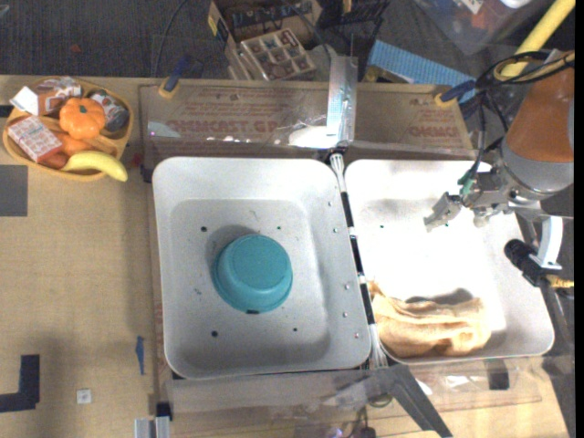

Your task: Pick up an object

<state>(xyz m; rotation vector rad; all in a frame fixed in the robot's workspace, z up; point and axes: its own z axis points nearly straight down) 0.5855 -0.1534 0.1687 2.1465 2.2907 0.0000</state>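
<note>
Your gripper point(445, 210) hangs over the right bin point(401, 182), toward its far right corner, above bare white floor. Nothing between the fingers point(436, 215); how wide they stand is too small to read, so can't tell released or clenched.

Candidates: a tan crumpled cloth point(429, 322) lies along the near edge of the right bin, bunched against its near left corner, well apart from the gripper. A teal upturned bowl point(254, 272) sits mid left bin point(182, 208), slightly toward the near side, touching no wall.

The cloth looks like the closer pick. Bring the arm toward the near edge, centre over the thickest fold, not the thin trailing end, and drop straight so the fingers pinch a ridge of fabric. Keep off the bin wall; it's tight there. The bowl is likely harder: smooth dome, little to bite.

A fruit basket point(64, 135) sits at the surface's far left corner, irrelevant.
</note>
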